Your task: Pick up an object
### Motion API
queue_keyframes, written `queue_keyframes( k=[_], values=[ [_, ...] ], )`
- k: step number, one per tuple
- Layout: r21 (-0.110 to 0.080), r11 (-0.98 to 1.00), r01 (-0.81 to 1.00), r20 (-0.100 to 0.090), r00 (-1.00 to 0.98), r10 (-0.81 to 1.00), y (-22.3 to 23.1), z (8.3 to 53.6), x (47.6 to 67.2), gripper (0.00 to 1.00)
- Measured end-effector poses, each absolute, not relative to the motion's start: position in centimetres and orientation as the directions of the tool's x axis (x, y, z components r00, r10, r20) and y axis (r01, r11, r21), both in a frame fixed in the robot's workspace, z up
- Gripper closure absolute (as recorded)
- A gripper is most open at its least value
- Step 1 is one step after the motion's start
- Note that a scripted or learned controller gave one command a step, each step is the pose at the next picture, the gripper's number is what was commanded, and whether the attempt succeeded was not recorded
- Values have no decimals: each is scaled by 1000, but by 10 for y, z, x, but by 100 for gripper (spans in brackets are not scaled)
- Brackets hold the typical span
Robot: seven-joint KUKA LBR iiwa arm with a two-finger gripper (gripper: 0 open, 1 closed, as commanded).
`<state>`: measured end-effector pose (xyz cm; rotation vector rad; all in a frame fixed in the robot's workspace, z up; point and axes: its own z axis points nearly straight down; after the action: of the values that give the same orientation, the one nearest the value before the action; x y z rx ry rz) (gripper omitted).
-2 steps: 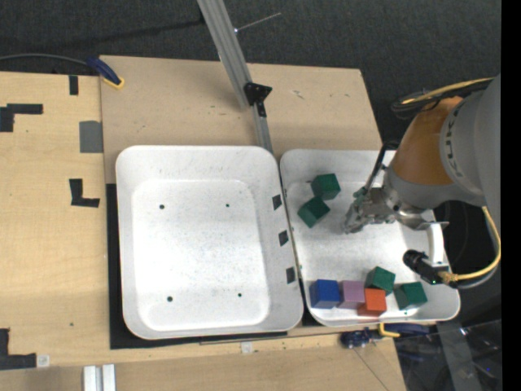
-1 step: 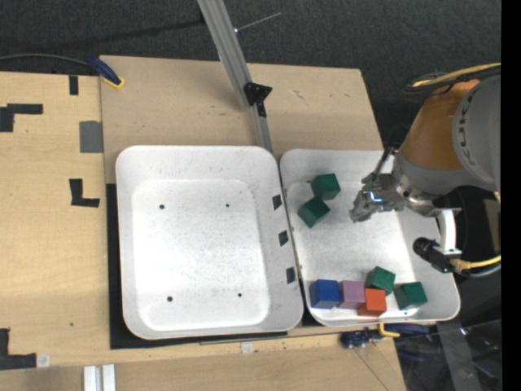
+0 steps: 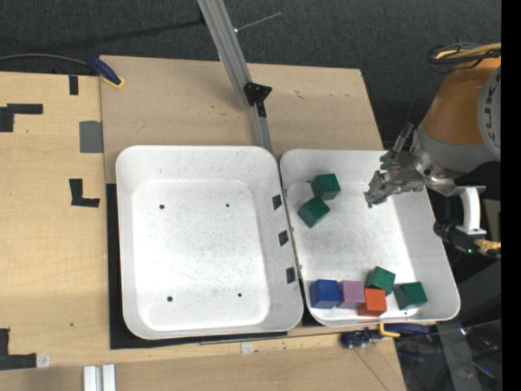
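Left bin (image 3: 130, 243) bare; in the right bin (image 3: 358, 235), two green blocks (image 3: 319, 199) and a front cluster (image 3: 368, 292) lie ungrasped; gripper (image 3: 376, 192) hovers beside them carrying nothing, its spread indiscernible, so the pick appears unstarted.

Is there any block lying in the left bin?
No. All the blocks lie in the right bin: two green ones near its top and a cluster along its bottom edge.

Matt speckled white plastic bins (image 3: 195, 157) on a pale, smooth wooden bench (image 3: 49, 243)
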<state>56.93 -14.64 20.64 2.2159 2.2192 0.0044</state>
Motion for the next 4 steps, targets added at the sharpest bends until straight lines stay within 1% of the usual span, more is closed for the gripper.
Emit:
queue_keyframes(
  k=[1, 3, 4],
  values=[
    [-1, 1, 1000, 0, -1, 1000, -146, 209, 569, 100],
    [-3, 6, 1000, 2, -6, 1000, -40, 200, 553, 100],
    [-3, 7, 1000, 2, -7, 1000, 14, 196, 549, 100]
  ],
)
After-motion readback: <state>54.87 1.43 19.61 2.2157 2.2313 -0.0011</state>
